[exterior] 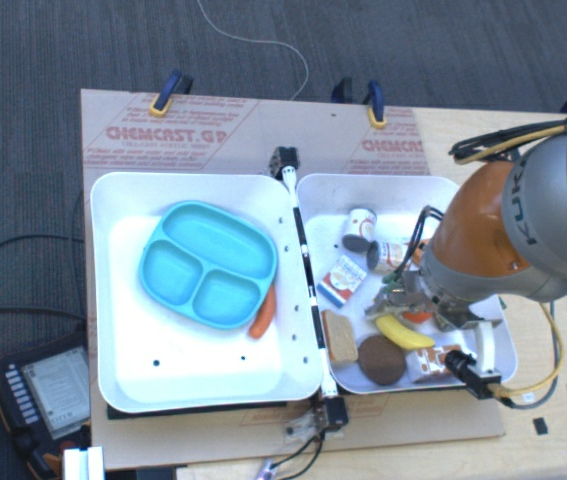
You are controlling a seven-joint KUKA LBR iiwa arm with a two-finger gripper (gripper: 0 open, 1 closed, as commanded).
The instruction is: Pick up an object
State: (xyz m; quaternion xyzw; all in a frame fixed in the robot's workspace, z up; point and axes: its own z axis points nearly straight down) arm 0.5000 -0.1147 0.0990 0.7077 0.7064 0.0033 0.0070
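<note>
in the right bin (313, 268) we see a yellow banana (405, 332) lying near the front wall, just below the gripper (403, 296). a round brown piece (382, 360) sits just in front of the banana, and a tan cracker-like bar (341, 337) lies to its left. a small red, white and blue packet (344, 278) lies further back, with a white can (360, 225) on its side behind it. the grey arm with its orange band (478, 233) reaches down over these things; we cannot tell how the gripper is set. in the left bin (108, 268) we see a blue divided plate (208, 265) with an orange carrot (262, 313) touching its right edge. both bins rest on the tabletop (223, 133).
</note>
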